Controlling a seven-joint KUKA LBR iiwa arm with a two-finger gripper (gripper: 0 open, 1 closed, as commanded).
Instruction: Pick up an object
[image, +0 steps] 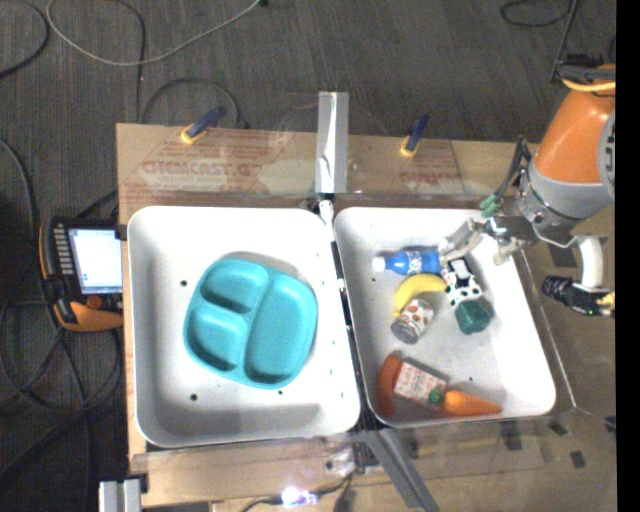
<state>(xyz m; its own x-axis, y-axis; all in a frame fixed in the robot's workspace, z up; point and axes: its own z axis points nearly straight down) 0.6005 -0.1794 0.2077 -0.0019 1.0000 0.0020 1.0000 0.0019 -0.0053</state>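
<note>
On the right side of the bench, your arm (572, 165) reaches in over the far right corner of the right bin (535, 340), its orange band high at the right edge. You will find the gripper (470, 240) hanging just above the far part of that bin, close over the black-and-white die (462, 285) and the blue bottle (412, 263). You cannot tell from this angle whether it is released or clenched, and nothing shows as grasped.

Your candidates for picking all lie in the right bin. The blue bottle rests on its side, white cap pointing left. Just near of it sits a banana (418, 290), touching a small tin can (413, 320) that lies tilted. To the right of the banana you have the die, and beside that a dark green cup (474, 316). At the near edge lies a red packet (412, 381) with a carrot (468, 403) against its right end.

Over in the left bin (150, 300) you see a teal divided tray (252, 320), well apart from the gripper.
</note>
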